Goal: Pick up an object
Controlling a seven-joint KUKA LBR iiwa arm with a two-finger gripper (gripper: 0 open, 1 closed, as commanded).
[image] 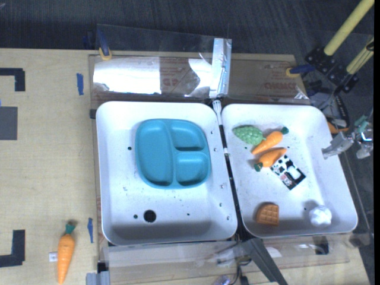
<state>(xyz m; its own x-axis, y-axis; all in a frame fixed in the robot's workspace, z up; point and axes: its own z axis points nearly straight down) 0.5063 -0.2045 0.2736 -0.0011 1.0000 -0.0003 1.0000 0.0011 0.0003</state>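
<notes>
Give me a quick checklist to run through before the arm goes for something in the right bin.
1. Targets present in the right bin: two carrots, green piece, waffle, black-and-white item, white ball: ok.
2. Gripper over a target: not ok, it sits at the bin's right edge.
3. Gripper fingers ready: cannot tell.
4. Isolated target: waffle lies apart, ok.
5. Carrots separate: not ok, they lie close together, maybe touching.
</notes>
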